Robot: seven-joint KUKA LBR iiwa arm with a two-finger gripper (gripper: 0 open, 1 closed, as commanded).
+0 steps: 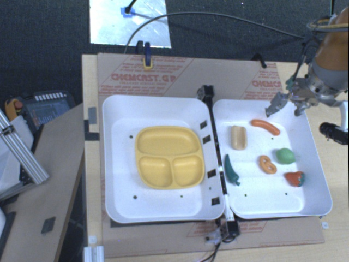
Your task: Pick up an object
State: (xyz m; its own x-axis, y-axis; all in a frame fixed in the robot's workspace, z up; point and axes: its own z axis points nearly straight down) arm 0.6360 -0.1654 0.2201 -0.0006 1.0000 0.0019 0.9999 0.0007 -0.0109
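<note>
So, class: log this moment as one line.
gripper: open, holding nothing | over right bin rim, nearest sausage | tray: left bin

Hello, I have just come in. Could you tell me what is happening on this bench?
A grey robot arm's two-finger gripper hovers open over the far right corner of the right white bin, holding nothing. Below it lie an orange sausage, a beige bread piece, a dark green pepper, an orange pretzel, a green round fruit and a red strawberry. The left white bin holds a yellow divided tray. Nothing is picked up yet.
</note>
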